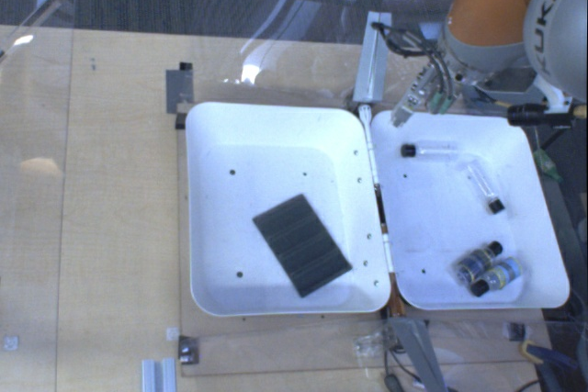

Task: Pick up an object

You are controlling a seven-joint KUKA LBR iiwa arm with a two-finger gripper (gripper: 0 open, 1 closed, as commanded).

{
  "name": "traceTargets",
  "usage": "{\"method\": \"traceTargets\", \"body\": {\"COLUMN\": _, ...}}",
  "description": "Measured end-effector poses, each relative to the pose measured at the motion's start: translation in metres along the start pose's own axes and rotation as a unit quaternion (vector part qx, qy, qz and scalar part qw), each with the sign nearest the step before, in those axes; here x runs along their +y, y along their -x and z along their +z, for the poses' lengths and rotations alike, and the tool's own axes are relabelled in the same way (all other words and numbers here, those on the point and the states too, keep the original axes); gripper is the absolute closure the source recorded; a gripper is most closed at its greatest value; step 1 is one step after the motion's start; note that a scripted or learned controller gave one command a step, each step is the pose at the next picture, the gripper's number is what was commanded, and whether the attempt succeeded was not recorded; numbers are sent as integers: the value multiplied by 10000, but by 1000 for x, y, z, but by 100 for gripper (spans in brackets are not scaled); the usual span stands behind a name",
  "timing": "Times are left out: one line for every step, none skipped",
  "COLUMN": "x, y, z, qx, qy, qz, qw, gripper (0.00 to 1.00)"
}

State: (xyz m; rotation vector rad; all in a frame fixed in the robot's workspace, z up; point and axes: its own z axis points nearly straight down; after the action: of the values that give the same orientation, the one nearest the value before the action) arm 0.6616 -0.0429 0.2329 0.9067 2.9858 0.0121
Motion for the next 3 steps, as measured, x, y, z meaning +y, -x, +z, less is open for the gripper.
{"method": "traceTargets", "body": {"x": 3, "y": 1, "z": -13, "qx": -51, "qy": 37, "qz": -16, "qw": 10000, "gripper": 100}}
{"method": "traceTargets", "body": {"x": -85, "y": 4, "z": -30, "qx": 33, "qy": -39, "qz": -422, "qw": 9991, "gripper": 100}}
{"method": "traceTargets", "body": {"x": -47, "y": 22, "z": 1, "qx": 42, "qy": -32, "qz": -728, "qw": 9973, "gripper": 100}}
